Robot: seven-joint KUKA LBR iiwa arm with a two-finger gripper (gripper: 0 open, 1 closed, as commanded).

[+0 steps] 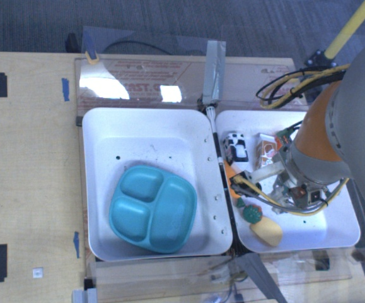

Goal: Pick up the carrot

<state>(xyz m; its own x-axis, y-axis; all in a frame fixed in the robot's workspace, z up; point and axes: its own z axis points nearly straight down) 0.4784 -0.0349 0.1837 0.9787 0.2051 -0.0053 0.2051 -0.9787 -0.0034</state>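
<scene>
Jaw state: cannot be determined, because the wrist body of the gripper [294, 193] covers the jaws from above.

The orange tapered carrot [229, 170] lies in the right shallow white bin [324, 229], against the wall at that bin's 9 o'clock side. Only its orange ends are exposed; robot hardware crosses its middle. Its long axis appears to run from 11 o'clock to 5 o'clock, roughly parallel to the bin wall. A small round green piece [253, 214] sits at the 5 o'clock end; whether it is the carrot's top or a separate item cannot be confirmed.

From the gripper, the carrot lies at 9 o'clock, near but offset. The single arm reaches in from 3 o'clock, so the coming move is judged to be a short translation toward 9 o'clock, with the jaws closing across the carrot's narrow width.

Surrounding items:
- A pale yellow oval object [268, 232] lies at 5 o'clock of the green piece.
- A black-and-white small object [236, 147] lies at 12 o'clock of the carrot.
- A red-and-white flat packet [269, 151] lies at 2 o'clock of the carrot.

Risk: the adjacent wall limits jaw clearance.

The left shallow white bin [138, 137] holds a teal divided plastic plate [154, 210].
</scene>
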